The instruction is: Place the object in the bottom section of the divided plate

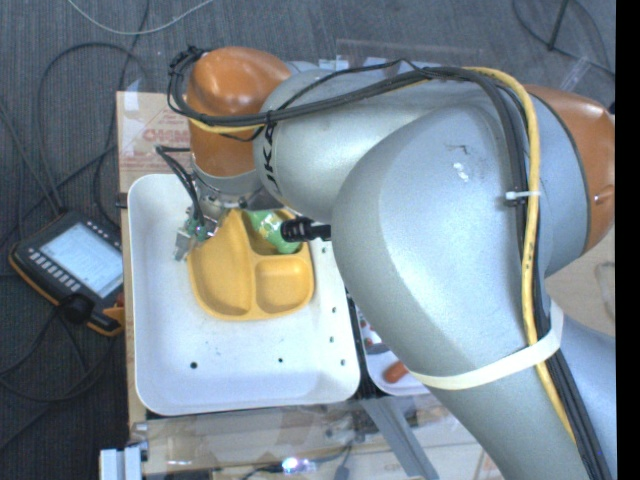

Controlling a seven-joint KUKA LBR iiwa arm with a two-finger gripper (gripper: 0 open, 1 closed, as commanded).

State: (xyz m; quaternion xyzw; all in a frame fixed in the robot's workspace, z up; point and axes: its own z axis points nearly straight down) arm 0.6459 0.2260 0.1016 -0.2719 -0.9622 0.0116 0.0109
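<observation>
Dark carpet floor (60, 88), trailing cables (100, 13)

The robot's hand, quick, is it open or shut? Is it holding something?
Hand: cannot be told; it sits at the upper left edge of the yellow divided plate, mostly hidden under the arm.

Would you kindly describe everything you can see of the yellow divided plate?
The yellow divided plate looks like smooth moulded plastic, with raised ridges splitting it into sections. It lies flat in the left white bin, toward the far side. A green object rests in its upper right section, and the arm's wrist covers its top edge.
</observation>
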